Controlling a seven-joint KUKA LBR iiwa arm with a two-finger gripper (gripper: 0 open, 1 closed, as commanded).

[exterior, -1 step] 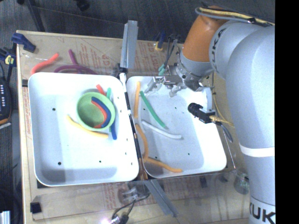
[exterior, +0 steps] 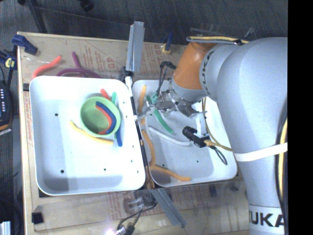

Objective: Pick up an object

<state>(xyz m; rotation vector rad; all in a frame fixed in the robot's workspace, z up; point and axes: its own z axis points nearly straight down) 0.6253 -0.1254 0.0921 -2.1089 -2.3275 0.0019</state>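
Well, two shallow white bins sit side by side on the counter (exterior: 88, 53). The left bin (exterior: 54, 165) holds a green bowl (exterior: 93, 115) near its middle, tipped a little, with a red curved strip (exterior: 103, 114) and a blue curved strip (exterior: 108, 107) lying across its mouth. A yellow strip (exterior: 90, 134) pokes out from under the bowl toward the lower left, a blue piece (exterior: 118, 140) hangs off its lower right rim, and a teal piece (exterior: 114, 98) leans at the bowl's upper right.

The right bin (exterior: 205, 173) is partly covered by the arm (exterior: 254, 106). In it an orange strip (exterior: 151, 153) runs down along the left wall and curls along the bottom toward another orange piece (exterior: 176, 176). A short orange strip (exterior: 143, 93) stands near the upper left corner. A green strip (exterior: 164, 121) lies slanted just under the wrist, and a white curved strip (exterior: 168, 137) lies below it.

The gripper (exterior: 157, 103) is down in the upper left part of the right bin, close over the green strip and teal bits there. I cannot tell whether it is released or clenched, nor whether anything sits in it.

Beyond the bins, on the counter's far side, lie a red strip (exterior: 46, 66) and a purple loop (exterior: 78, 72).
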